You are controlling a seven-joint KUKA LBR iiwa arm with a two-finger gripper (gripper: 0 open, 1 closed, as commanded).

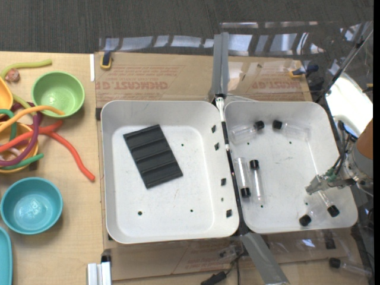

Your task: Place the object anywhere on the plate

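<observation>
The pincer point(317, 184), partly cut off at the right bin's point(285, 108) edge, perhaps touches a clear tube point(323, 203); its grip is unreadable.

Black ribbed plate point(152, 156), left bin point(113, 159)

I am looking down through the one camera, fixed above the bench and tilting slightly away from me. It is sitting high enough that I am taking in both bins whole: the right bin point(285, 114) with the gripper point(320, 184) hanging over its near right corner, and the left bin point(119, 117) well off to the gripper's left. Farther left still I am seeing the wooden table point(65, 189) and, beyond the bins, dark floor point(148, 8).
</observation>
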